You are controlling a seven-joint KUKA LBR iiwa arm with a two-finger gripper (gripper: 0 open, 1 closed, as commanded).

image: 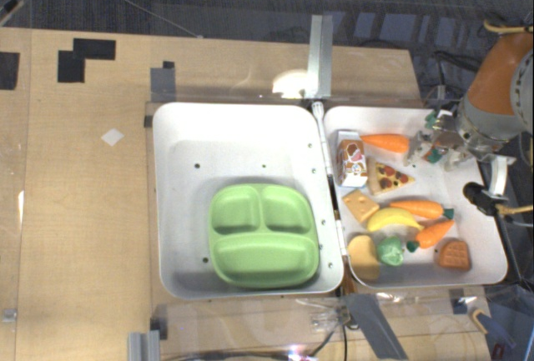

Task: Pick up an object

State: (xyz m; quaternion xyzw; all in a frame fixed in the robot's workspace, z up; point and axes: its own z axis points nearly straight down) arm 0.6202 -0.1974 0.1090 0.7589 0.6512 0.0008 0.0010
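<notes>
My gripper [437, 146] hangs low over the back right part of the right bin [492, 268], under the grey wrist with its orange band [499, 76]. Just left of it lies an orange carrot [384, 142], its leafy end close to the gripper. Whether they touch is unclear. Further toys lie in this bin: a small carton [351, 161], a pizza slice [390, 177], a cheese wedge [360, 205], a second carrot [417, 208], a banana [392, 220], a third carrot [434, 233], a green broccoli [390, 251], a yellow round piece [362, 254] and a brown bread piece [454, 254].
The left bin [175, 184] holds a green divided plate [264, 234] near its front. A metal post [320, 59] stands behind the rim between the two bins. Black cables and brackets run along the right bin's right side [492, 197].
</notes>
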